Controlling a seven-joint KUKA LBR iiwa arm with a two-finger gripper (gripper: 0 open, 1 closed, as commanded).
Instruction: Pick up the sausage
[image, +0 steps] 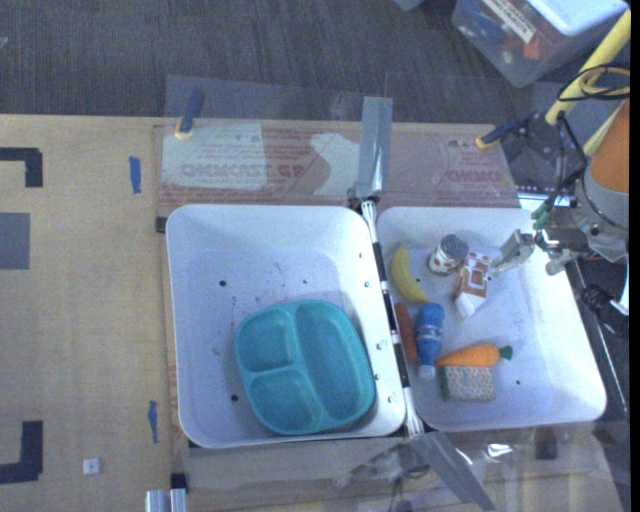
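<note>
In the right bin (560, 395), hard against the dividing wall: the sausage (404, 333), reddish, long axis running near-to-far along that wall, just beside the blue bottle (429, 335) and below the banana (405, 276). At the bin's far right edge: the end effector (545, 245), finger state impossible to tell. From end effector to sausage: leftward and nearer the camera, across the whole bin.

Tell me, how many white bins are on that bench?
2. The left bin holds a teal divided plate; the right bin sits against it and holds the small items, including the sausage along its left wall. None looks hidden.
</note>
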